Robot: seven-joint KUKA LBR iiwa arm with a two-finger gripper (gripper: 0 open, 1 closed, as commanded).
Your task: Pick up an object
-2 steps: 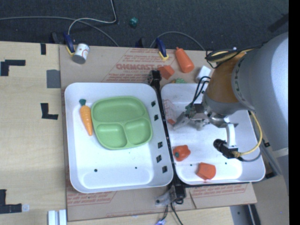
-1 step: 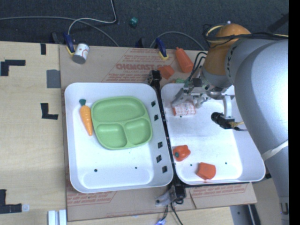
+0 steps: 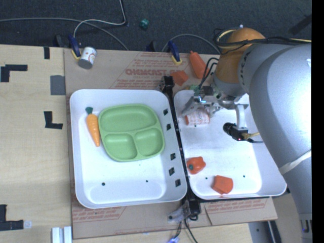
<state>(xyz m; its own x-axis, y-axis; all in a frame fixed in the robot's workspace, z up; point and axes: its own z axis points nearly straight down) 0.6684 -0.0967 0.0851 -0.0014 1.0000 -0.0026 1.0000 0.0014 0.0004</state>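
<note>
My gripper (image 3: 195, 104) hangs low over the back left part of the right bin (image 3: 263, 171), just below the orange wrist band. Right beneath and in front of it a small white and red can (image 3: 197, 119) lies on its side on the bin floor. Whether the gripper touches the can I cannot tell. Nearer the front of this bin sit a small orange pepper-like piece (image 3: 195, 164) and an orange block (image 3: 222, 184).
The left bin (image 3: 86, 186) holds a green divided plate (image 3: 132, 132) and a toy carrot (image 3: 92, 128) along its left side. Behind the bins lie an orange toy (image 3: 197, 64), a smaller orange piece (image 3: 179, 77) and a small tin (image 3: 87, 57). The grey arm covers the bench's right side.
</note>
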